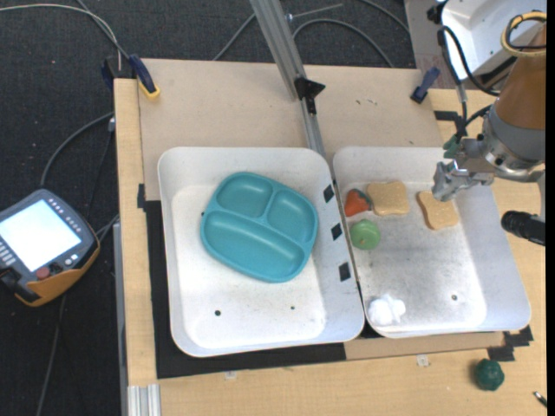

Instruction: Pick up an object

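Observation:
The right bin (pixel 486 302) holds several small objects. Two tan bread-like pieces lie near its back: one (pixel 388 198) in the middle and one (pixel 440 212) further right. An orange-red piece (pixel 355 203) and a green ball (pixel 365 234) sit by the bin's left wall. A white crumpled lump (pixel 387 309) rests at the front. My gripper (pixel 447 185) hangs over the back right of this bin, just above the right tan piece. I see nothing held between its fingers.
The left bin (pixel 186 319) carries a teal divided plate (pixel 259 224). A metal pole (pixel 282 33) slants down between the bins. A dark green ball (pixel 488 373) lies on the bench at the front right. Blue clamps (pixel 144 78) grip the board's back corners.

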